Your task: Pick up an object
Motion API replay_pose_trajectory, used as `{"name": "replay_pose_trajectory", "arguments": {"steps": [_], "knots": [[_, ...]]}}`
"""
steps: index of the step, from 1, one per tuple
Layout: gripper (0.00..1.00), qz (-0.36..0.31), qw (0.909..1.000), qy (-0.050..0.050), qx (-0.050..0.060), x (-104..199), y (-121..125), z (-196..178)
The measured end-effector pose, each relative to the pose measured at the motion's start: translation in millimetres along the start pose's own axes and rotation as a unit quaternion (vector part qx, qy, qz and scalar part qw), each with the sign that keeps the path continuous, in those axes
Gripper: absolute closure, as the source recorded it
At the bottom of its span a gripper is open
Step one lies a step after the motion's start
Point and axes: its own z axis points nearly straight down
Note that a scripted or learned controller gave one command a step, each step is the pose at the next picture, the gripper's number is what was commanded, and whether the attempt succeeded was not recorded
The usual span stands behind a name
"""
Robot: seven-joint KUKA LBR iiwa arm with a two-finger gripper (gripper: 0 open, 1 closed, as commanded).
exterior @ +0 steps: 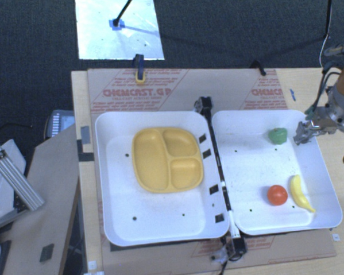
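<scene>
The right bin [248, 159] holds three small objects: a green pepper-like piece [278, 135] near its far right, a red tomato [277, 195] toward the front, and a yellow banana [300, 193] just right of the tomato. My gripper [304, 132] hangs over the right bin's far right rim, a short way right of the green piece. Nothing shows between its fingertips, and their spacing is too small to read.
The left bin [117, 183] bears a yellow divided plate [166, 159]. A black clip strip [213, 160] runs between the two bins. The bench's cardboard sheet [175, 85] stretches behind them, with a shiny panel [119, 27] beyond.
</scene>
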Motion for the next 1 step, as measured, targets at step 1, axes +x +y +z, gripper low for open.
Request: {"name": "replay_pose_trajectory", "arguments": {"steps": [1], "knots": [[1.0,-0.002,1.0,0.002,0.002,59.6,-4.3,6.6]]}}
